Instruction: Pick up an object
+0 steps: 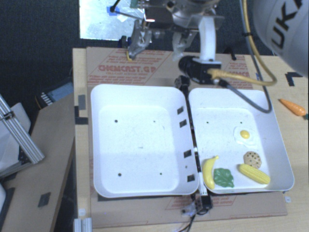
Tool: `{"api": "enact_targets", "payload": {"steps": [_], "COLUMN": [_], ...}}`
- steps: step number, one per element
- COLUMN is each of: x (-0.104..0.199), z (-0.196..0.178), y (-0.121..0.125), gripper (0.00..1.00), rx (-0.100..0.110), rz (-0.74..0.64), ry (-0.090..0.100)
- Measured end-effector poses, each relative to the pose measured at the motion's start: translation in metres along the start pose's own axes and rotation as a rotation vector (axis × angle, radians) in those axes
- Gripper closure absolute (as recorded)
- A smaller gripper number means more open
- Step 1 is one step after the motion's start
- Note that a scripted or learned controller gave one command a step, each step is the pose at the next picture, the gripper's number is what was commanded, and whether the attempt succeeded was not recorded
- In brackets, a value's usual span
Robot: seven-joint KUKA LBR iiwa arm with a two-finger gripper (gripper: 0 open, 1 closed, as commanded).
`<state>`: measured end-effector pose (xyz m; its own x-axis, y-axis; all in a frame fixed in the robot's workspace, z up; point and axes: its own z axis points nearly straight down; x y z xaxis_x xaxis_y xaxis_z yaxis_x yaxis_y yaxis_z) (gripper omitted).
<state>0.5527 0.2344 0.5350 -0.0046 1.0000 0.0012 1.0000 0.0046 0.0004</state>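
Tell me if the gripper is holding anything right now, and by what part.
Nothing is held. The gripper hangs open above the far edge of the bins, and nothing shows between its fingers.

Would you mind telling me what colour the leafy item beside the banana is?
Green. The leafy item shows best in the camera view, touching the yellow banana.

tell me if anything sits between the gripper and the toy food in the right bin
Nothing visible does. The gripper is above the far edge of the bins, with its fingers apart. The fried egg, cookie, corn, banana and green leaf lie uncovered near the right bin's front corner, with bare white floor behind them.
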Motion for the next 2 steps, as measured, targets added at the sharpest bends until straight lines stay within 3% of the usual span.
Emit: {"api": "enact_targets", "payload": {"steps": [2], "x": [0.000], "z": [0.000], "y": [-0.013], "gripper": [0.00], "rx": [0.000], "rz": [-0.001], "ry": [0.000]}}
